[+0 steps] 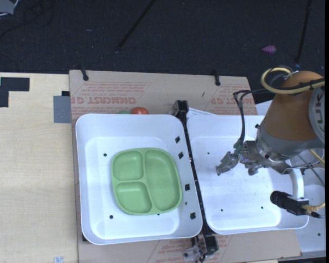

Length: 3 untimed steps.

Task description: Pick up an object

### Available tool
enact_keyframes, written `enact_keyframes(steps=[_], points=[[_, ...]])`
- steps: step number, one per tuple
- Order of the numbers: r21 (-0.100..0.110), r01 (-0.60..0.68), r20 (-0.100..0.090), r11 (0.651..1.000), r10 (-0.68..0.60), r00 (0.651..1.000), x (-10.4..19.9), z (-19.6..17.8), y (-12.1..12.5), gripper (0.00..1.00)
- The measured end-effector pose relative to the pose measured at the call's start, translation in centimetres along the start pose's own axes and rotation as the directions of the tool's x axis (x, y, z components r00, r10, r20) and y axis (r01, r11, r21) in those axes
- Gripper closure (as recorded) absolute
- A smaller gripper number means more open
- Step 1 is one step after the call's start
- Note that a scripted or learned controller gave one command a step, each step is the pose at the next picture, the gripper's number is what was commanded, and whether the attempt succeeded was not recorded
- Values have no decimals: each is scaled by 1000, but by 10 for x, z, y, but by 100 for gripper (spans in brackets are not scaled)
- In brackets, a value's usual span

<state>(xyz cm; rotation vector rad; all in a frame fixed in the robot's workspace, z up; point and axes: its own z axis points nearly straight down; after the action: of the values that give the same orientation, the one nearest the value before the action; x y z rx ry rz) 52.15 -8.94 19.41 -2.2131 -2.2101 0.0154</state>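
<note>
- Bench layout: two shallow white bins sit side by side, the left bin and the right bin, divided by a black clamp strip running from 12 o'clock to 6 o'clock; this gives the arm one tray to pick from and one to drop into.
- Task object: the only loose item in the bins is a green divided plate, lying flat at the centre of the left bin with its three compartments facing up; it is judged the likely pick target.
- Gripper: positioned over the right bin at roughly the 9 o'clock side of the wrist, well apart from the plate; nothing is seen between the fingers.
- Jaw state: cannot tell; the fingers are small and blurred against the white floor.
- Arm: the orange band stands at 3 o'clock of the scene, so the reach enters from that side.
- Secondary item: a small red object rests outside the left bin at its 12 o'clock rim, on the cardboard.
- Assessment: the grasp has not begun; the next move would call for travel toward 9 o'clock, across the divider.
</note>
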Motion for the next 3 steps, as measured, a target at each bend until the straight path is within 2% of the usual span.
enact_keyframes(steps=[1,3], points=[[-12,2,2,1000,-2,1000,0,-6,3,0],[-8,1,1,1000,-1,1000,11,106,3,0]])
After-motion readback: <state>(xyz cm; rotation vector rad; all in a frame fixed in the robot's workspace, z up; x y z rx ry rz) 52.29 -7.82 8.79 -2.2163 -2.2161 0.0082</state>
